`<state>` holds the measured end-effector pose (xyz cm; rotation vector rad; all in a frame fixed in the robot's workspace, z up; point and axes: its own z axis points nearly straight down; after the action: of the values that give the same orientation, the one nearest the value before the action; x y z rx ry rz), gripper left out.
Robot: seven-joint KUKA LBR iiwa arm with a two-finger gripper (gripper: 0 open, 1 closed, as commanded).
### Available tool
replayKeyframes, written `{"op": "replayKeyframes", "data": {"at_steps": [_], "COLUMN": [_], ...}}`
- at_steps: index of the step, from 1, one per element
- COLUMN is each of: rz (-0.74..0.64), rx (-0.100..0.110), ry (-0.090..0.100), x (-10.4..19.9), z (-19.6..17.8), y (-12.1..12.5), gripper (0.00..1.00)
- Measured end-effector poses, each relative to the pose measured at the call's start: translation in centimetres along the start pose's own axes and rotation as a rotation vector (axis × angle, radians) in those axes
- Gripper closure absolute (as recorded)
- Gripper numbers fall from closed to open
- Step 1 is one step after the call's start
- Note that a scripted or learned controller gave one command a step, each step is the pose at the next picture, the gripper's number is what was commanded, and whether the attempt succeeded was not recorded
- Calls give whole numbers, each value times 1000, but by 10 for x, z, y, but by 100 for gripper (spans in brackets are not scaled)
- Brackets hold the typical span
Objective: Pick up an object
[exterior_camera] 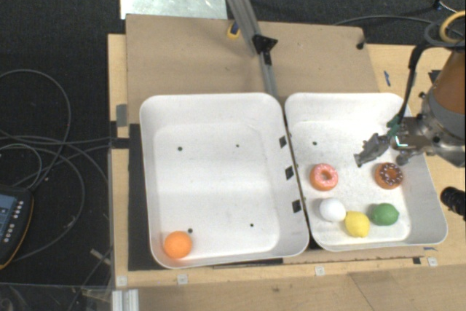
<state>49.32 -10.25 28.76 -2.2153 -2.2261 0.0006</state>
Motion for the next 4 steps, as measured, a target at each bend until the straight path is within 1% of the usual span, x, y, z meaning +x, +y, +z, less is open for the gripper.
{"op": "replayKeyframes", "data": {"at_steps": [1,2,3,4], "rz": [2,4,5,5], "rx": [-4,1,3,5], "ry": [0,0,1,1], "x": [0,2,-6,-6], "z": [-1,51,108,171], "y": [0,-9,-4,-7], "gripper": [0,0,0,0]}}
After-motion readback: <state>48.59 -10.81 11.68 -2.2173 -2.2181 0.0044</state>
